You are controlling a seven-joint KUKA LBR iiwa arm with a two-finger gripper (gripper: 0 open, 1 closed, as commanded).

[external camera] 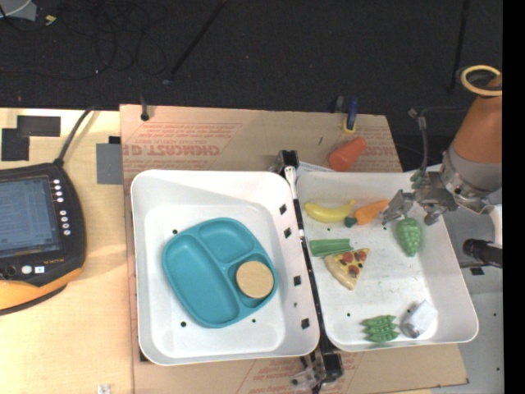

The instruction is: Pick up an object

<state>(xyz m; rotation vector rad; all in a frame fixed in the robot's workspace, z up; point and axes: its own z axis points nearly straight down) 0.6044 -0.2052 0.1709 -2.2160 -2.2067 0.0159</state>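
Green toy (408, 236) just below tool (413, 206), perhaps touching

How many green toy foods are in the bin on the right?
3. A long green piece lies beside the pizza slice, a bumpy green one sits under the gripper, and pea pods lie at the near edge.
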